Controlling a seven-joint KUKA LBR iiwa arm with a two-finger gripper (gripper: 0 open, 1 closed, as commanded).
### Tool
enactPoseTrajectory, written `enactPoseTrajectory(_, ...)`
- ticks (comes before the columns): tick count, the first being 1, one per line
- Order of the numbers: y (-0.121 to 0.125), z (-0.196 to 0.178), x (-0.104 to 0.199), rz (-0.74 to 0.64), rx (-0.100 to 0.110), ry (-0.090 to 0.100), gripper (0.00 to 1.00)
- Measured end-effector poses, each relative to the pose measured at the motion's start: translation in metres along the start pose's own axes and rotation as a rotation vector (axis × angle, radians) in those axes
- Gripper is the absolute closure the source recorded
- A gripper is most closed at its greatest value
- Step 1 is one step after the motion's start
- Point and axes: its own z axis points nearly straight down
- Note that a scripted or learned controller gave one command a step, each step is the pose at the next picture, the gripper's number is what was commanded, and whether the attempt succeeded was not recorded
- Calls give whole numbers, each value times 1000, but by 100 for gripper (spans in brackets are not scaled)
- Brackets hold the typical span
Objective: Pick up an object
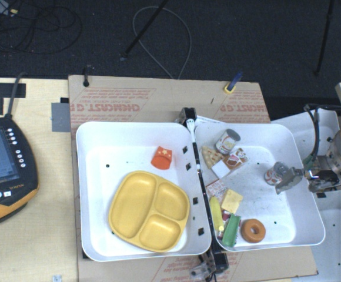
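Robot hand (283,178), grip state unclear, near right bin's (303,231) right edge; doughnut (253,230), can (227,140), blocks crowd its left wall (199,175)

Arm enters from right edge, mostly out of frame. Hand (281,177) low, wrist roughly horizontal, pointing left; finger state hard to make out.

A teach pendant (3,169) lies way across from the jaws, well apart. A blue-and-yellow clamp (233,82) grips the cardboard sheet (129,101) — nearer them.
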Motion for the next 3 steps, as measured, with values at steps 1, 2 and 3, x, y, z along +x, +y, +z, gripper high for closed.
enactPoseTrajectory(1,48,159,6,-5,9,5,0)
enactPoseTrajectory(2,101,160,49,-6,-1,1,0)
enactPoseTrajectory(3,157,162,53,-7,49,-1,0)
